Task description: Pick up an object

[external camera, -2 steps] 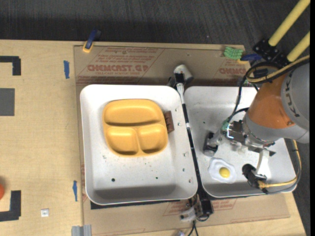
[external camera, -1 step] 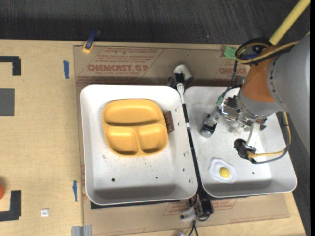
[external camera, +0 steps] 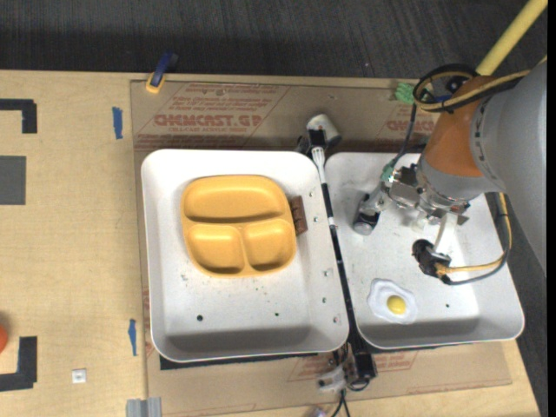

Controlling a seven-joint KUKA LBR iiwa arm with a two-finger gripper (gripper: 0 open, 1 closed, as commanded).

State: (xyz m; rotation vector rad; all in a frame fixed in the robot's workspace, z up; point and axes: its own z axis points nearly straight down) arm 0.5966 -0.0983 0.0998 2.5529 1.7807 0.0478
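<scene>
Cardboard-covered tabletop (external camera: 78, 233); end effector (external camera: 415, 205) hung low in right bin (external camera: 495, 320), grip state cannot be told. Approach phase judged; fried egg (external camera: 391, 302) nearby is to be targeted.

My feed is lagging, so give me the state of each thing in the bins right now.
Yellow divided tray: upright, flat in the left bin.
Fried egg toy: yolk up, lying free in the right bin.
Gripper: low over the right bin, apart from the egg.

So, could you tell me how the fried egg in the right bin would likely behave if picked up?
The fried egg lies flat and thin, so the fingers may struggle to get under it. It looks like a toy, probably light. Flat as it is, it should slide across the right bin rather than roll.
</scene>
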